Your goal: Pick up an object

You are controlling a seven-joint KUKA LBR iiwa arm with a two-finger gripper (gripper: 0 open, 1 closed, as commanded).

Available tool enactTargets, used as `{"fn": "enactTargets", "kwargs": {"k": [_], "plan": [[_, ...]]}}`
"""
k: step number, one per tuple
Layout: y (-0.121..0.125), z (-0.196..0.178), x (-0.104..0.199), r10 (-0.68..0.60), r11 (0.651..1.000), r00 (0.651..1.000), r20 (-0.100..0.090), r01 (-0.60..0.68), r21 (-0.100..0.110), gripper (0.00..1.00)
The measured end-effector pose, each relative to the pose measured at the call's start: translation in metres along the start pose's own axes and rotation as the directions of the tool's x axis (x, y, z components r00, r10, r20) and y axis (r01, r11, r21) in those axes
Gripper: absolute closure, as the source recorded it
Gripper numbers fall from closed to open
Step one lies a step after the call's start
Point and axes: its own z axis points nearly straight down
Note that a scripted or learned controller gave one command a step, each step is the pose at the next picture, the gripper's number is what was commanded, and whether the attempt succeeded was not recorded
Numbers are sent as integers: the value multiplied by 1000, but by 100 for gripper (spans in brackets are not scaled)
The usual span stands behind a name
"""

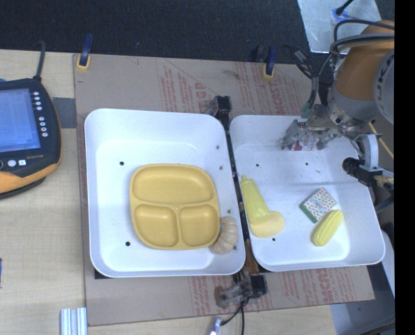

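My gripper (309,139) hangs low over the far part of the right bin (291,253), with the grey and orange arm coming in from the upper right. A yellow bottle-shaped toy (259,208) lies along that bin's left wall. A small green and white block (319,203) sits near the right side, and a yellow corn cob (327,227) lies just in front of it. All three lie well nearer the front than the gripper. Something small and reddish shows under the gripper, too blurred to name.
The left bin (102,187) holds a yellow divided plate (174,204) and a beige ridged pastry toy (226,236) at its front right corner. A tablet-like pendant (15,128) lies on the bench at far left. Cables hang beside the arm.
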Motion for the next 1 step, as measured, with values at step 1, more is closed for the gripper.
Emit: {"fn": "enactTargets", "kwargs": {"k": [1], "plan": [[2,-66,99,-3,1000,1000,-1,3,-4,0]]}}
